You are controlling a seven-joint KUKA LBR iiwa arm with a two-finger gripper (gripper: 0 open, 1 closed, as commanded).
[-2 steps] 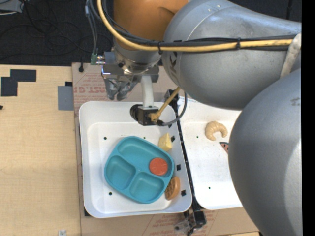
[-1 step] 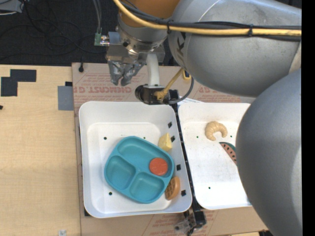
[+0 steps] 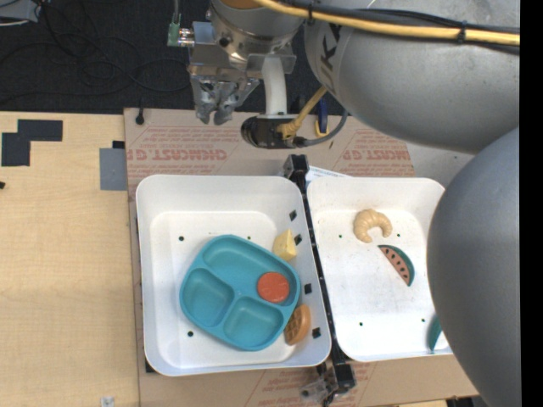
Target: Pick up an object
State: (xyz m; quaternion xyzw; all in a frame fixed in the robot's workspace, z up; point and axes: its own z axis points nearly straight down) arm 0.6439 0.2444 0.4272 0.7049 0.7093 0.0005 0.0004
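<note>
Big and grey, the robot arm (image 3: 441,66) filled the near side, high over the table (image 3: 59,253). Nothing had been picked up yet. All the toys were lying in the two white bins: a blue tray (image 3: 229,299) with a red disc (image 3: 273,287) in the left bin (image 3: 161,227), a croissant (image 3: 372,224) and a watermelon slice (image 3: 396,264) in the right one. The pincer (image 3: 215,108) hung above the far edge, fingers close together, pinching nothing. It would need to go down to a toy.
</note>
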